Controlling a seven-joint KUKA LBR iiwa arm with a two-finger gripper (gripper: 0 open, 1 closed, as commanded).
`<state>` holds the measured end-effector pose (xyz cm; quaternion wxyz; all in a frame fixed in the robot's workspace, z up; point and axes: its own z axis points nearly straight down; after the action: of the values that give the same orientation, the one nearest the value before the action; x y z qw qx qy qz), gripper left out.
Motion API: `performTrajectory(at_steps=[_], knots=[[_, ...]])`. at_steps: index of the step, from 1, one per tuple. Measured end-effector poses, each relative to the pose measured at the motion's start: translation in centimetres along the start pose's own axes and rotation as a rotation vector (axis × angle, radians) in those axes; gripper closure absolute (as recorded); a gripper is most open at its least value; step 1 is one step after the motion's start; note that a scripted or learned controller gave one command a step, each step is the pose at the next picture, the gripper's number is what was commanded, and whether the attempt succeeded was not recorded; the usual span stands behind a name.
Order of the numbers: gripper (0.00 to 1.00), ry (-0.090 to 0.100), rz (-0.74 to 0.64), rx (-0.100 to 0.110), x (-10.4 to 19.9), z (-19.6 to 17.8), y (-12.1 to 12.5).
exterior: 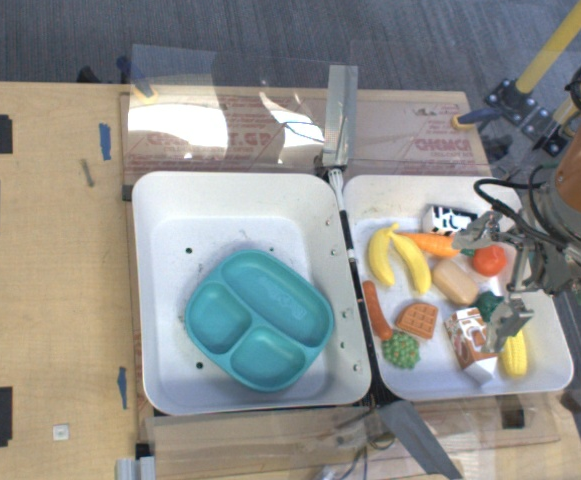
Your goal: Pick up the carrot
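Camera view: the carrot [434, 244], slim and orange, lies in the right bin [560, 373] beside bananas [398, 258]. Gripper [506, 273] hovers nearby, fingers spread, gripping nothing.

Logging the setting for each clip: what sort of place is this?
Most likely a robotics lab bench, not a kitchen. Two white bins sit on a taped wooden bench, toy food such as a carrot and banana fills one, and a gripper hangs over it.
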<state>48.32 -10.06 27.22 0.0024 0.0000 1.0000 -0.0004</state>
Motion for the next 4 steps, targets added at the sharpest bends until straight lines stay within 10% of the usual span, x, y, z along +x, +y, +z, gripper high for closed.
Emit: performTrajectory(at_steps=[1, 2, 3, 4], knots=[[0.00, 0.008, 0.064, -0.002, -3.1, 18.1, 0.2], [1.00, -0.005, 0.062, 0.000, -3.5, 16.7, 0.2], [1.00, -0.009, 0.249, -0.001, -10.8, 7.0, 0.9], [1.00, -0.002, 0.510, -0.002, -13.2, 8.8, 7.2]])
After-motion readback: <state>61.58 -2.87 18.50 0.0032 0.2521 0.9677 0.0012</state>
